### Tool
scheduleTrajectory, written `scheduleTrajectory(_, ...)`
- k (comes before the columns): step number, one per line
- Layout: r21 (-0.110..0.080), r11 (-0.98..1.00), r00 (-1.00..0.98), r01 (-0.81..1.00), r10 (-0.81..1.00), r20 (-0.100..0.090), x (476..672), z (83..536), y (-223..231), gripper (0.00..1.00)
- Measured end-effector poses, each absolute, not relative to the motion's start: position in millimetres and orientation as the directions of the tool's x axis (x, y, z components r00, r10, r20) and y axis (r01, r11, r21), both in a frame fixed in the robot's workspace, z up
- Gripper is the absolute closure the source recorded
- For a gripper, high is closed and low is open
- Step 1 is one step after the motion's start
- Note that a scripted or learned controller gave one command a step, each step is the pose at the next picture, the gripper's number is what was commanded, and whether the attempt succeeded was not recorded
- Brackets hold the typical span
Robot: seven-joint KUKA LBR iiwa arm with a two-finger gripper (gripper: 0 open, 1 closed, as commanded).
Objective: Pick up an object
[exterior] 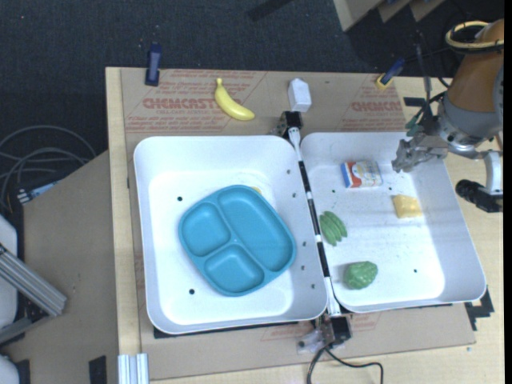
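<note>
Gripper (404, 157) hangs at the right bin's (448, 286) upper right, beside a small carton (362, 174); its grip state unclear

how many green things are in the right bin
2. A ribbed green item lies near the right bin's left wall, about mid-length. A rounder green item lies nearer the front edge, just right of the first. Nothing seems to be hidden.

A small red-white-blue packet (362, 174), a yellow block (407, 206), perhaps sponge, and two green vegetable toys (333, 226) (361, 274) lay apart in the right bin (448, 270).
</note>
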State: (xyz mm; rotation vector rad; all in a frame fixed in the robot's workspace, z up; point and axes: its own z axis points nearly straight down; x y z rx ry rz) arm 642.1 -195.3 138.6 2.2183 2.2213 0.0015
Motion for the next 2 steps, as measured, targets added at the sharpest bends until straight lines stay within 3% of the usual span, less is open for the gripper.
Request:
scheduleTrajectory(1,0.001,0.001,-0.001,1.000,1.000,-0.001,641.8,138,-196,0.00)
scheduleTrajectory(2,-0.003,0.000,0.000,1.000,1.000,0.003,600.4,84,-211,0.00)
